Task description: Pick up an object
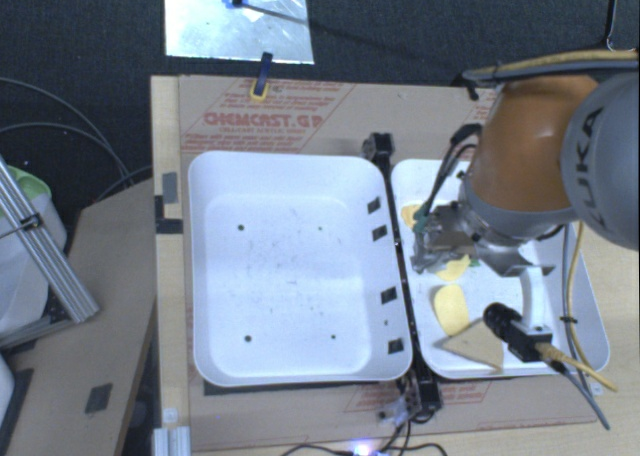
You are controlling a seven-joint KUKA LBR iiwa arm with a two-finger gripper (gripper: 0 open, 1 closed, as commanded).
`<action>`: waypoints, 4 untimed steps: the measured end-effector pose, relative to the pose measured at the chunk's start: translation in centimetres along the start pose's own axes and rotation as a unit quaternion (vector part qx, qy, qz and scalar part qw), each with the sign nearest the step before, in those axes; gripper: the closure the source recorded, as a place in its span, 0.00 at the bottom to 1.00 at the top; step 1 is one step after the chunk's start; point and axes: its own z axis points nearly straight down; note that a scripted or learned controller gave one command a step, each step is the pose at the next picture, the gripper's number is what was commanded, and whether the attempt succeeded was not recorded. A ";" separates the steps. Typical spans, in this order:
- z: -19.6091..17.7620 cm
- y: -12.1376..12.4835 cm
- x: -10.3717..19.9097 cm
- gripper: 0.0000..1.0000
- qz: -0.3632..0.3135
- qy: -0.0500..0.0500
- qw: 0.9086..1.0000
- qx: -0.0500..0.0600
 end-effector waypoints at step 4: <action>-9.2 -0.4 -1.4 1.00 0.001 0.000 1.000 -0.003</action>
